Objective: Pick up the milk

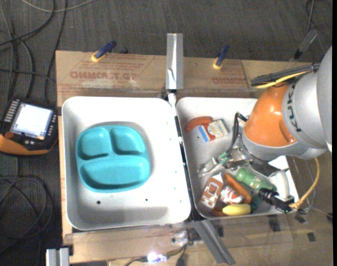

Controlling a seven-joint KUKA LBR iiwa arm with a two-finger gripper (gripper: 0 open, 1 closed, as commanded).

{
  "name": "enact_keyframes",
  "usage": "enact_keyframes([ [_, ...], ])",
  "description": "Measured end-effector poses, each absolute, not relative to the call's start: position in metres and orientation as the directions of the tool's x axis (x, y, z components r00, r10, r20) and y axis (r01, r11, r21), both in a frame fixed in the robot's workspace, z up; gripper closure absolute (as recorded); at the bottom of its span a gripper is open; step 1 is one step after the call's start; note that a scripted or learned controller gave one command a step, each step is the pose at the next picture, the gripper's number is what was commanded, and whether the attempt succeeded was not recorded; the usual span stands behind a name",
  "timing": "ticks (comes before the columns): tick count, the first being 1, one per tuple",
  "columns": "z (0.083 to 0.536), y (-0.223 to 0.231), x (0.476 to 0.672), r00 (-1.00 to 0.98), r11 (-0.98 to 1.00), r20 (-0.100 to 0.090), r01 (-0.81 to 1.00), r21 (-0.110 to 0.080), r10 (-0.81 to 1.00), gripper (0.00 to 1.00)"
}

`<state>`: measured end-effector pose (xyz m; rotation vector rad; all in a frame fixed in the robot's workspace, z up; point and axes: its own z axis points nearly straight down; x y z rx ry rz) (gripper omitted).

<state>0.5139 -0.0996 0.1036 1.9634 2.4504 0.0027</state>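
Two white bins sit side by side; the left bin [69, 165] holds one teal tray [114, 157] with three hollows and nothing in them. The right bin [186, 148] is crowded. The milk [213, 129], a small white carton with an orange end, lies on its side near the bin's far-left corner, touching a sausage [198, 121] behind it. Toward the near wall lie a brown packet [211, 191], a carrot [236, 185], a green bottle [249, 177] and a banana [236, 209], packed close. I judge the carton light, thin-walled, a little slick — best pinched gently across its flat sides. The gripper [226, 159] hangs over mid-bin, apart from the milk; whether it is spread or closed I cannot tell, the wrist hides it.
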Motion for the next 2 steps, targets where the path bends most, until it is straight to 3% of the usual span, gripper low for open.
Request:
enact_keyframes([
  [1,0.102,-0.104,0.487,-0.362,0.362,-0.006,0.932,0.008,0.932,0.0],
  [2,0.18,-0.08,0.483,-0.439,0.439,0.004,0.898,-0.007,0.898,0.0],
])
